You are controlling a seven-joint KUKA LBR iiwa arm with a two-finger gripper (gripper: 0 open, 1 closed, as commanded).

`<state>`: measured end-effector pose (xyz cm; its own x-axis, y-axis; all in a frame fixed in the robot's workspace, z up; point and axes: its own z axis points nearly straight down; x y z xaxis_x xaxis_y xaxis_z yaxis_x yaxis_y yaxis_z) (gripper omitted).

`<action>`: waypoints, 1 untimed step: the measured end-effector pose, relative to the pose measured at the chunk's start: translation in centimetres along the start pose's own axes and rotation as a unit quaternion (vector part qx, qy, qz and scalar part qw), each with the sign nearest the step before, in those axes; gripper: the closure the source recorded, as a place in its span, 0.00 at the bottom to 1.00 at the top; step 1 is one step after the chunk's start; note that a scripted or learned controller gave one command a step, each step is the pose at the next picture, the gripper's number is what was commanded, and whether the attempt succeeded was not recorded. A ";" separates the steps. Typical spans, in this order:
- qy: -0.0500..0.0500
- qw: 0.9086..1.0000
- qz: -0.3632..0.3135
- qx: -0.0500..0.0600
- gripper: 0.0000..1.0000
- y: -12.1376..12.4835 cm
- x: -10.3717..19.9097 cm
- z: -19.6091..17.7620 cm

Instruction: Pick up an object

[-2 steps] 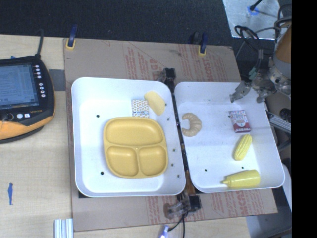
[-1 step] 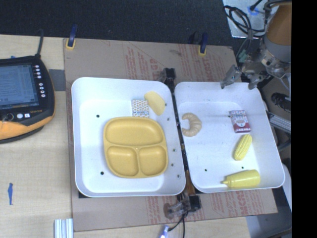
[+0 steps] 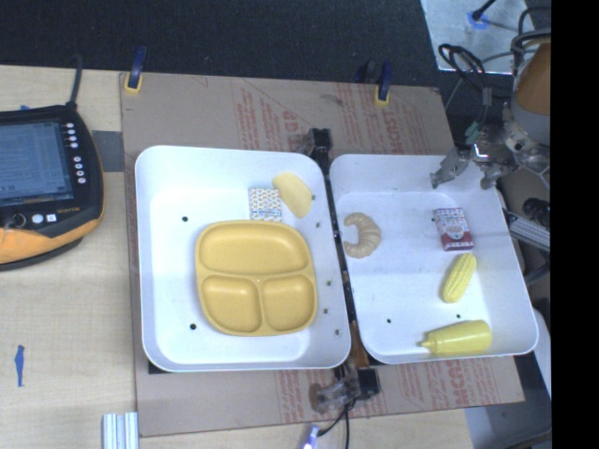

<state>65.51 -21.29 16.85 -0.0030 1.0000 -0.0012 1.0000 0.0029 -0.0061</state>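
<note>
In the right bin (image 3: pixel 402 288) lie a tan croissant (image 3: pixel 361 234), a small red box (image 3: pixel 453 228), a yellow corn cob (image 3: pixel 458 277) and a yellow squeeze bottle (image 3: pixel 459 338) on its side. My gripper (image 3: pixel 466 168) hangs over the bin's far right corner, above and behind the red box, touching none of the objects. Its fingers are spread open with nothing between them.
The left bin (image 3: pixel 164 251) holds a yellow divided plate (image 3: pixel 255 276), a pale yellow piece (image 3: pixel 293 195) and a small patterned packet (image 3: pixel 265 204). A tablet in an orange case (image 3: pixel 42 181) lies on the bench at the far left. Cables and clamps sit at the bins' far edge.
</note>
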 end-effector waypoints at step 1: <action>0.001 1.000 -0.001 -0.003 0.00 -0.5 2.5 -6.0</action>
<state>65.01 -18.74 22.85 -0.0041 1.0000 0.0000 1.0000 0.0041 -0.0006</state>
